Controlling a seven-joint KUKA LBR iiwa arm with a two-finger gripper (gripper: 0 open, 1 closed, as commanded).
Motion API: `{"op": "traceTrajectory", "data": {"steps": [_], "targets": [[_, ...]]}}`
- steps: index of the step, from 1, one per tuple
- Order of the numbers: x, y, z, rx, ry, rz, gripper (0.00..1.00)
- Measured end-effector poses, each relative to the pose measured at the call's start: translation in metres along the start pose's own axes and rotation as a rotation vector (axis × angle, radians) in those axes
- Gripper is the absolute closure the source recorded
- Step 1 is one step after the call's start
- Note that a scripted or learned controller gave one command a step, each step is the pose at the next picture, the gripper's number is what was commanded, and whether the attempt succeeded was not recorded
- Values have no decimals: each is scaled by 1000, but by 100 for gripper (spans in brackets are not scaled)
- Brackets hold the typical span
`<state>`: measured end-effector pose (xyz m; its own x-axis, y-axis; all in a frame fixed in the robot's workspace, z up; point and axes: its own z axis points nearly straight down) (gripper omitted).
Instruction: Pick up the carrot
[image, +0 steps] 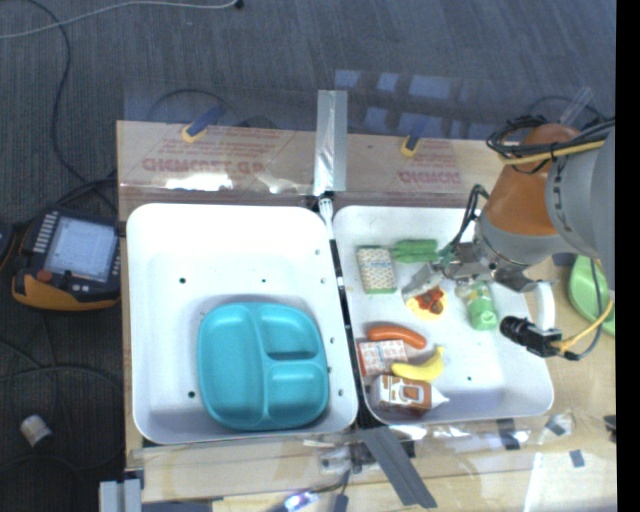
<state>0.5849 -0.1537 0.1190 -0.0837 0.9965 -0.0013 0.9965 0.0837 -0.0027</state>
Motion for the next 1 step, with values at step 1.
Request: {"op": "traceTrajectory", "data": {"steps": [1], "targets": [[-21,-5,-9,-1,-1,-156,0]]}}
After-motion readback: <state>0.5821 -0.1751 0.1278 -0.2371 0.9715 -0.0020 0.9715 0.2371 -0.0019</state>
